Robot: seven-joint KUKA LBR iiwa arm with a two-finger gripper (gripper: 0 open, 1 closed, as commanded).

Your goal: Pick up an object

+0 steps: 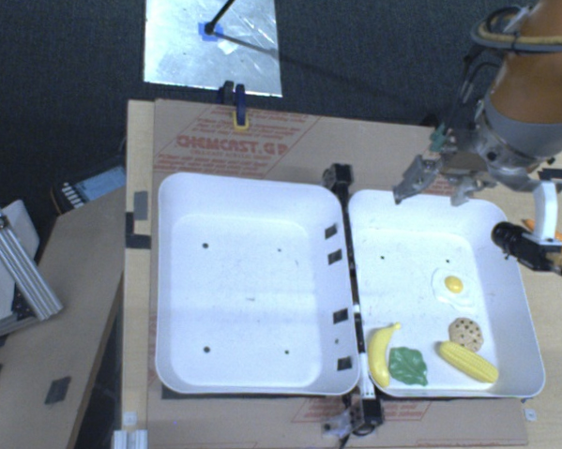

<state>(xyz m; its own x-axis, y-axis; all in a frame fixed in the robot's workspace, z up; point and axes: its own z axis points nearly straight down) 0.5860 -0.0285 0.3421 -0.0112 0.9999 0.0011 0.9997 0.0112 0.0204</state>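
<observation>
Camera view, risks: jaws hang at upper right of frame over far rim of right bin, well apart from all items at lower right; appear spread, nothing betw. them. Judgement: long reach needed; items lie flat and crowded nr the front wall, so a descent may clip the rim or nudge two at once.

Contents:
- Right bin: fried egg, cookie, corn cob, banana touching green leaf.
- Left bin: no items seen.

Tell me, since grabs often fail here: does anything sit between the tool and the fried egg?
Nothing visible does. The tool is above the right bin's far edge, and bare white floor lies between it and the fried egg.
</observation>
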